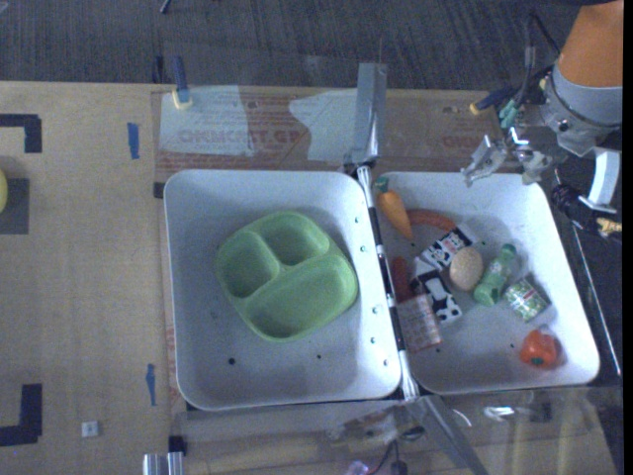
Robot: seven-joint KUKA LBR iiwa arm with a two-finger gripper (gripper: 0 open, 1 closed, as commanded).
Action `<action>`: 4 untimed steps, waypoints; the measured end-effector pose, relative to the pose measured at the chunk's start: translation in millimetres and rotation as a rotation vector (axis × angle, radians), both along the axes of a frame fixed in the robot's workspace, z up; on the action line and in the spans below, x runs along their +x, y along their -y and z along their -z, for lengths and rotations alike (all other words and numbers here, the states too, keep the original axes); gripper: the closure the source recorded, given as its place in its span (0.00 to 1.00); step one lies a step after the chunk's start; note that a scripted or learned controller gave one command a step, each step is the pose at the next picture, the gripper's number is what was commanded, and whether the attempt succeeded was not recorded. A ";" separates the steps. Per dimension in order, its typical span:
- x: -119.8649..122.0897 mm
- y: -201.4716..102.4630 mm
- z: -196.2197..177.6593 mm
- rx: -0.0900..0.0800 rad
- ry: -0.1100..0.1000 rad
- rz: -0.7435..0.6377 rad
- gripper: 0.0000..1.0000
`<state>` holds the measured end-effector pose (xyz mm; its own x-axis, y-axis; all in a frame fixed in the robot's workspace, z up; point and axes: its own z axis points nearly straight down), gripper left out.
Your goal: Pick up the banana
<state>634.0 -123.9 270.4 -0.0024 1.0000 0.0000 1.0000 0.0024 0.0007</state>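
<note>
Pale wooden bench (79, 265), dark carpet (297, 18) behind

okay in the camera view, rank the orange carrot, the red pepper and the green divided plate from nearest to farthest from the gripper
1. Orange carrot: right bin's top left, nearest the gripper.
2. Red pepper: right bin's bottom right corner.
3. Green divided plate: left bin, farthest.

Dark carpet floor (297, 18) behind tan bench (79, 265).

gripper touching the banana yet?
Apart. The camera view shows the gripper hovering over the right bin's far rim, with bare white bin floor between it and the orange-yellow banana lying by the divider.
</note>
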 end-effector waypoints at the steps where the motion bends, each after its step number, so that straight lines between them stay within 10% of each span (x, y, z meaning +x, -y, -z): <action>1: -44.1 -8.4 75.7 0.001 -0.004 0.340 0.00; 2: -58.8 -27.9 159.1 0.007 0.018 0.637 0.00; 3: -120.2 -7.2 164.5 0.028 0.051 0.999 0.00; 4: -74.8 -18.1 147.1 0.005 0.003 1.367 0.00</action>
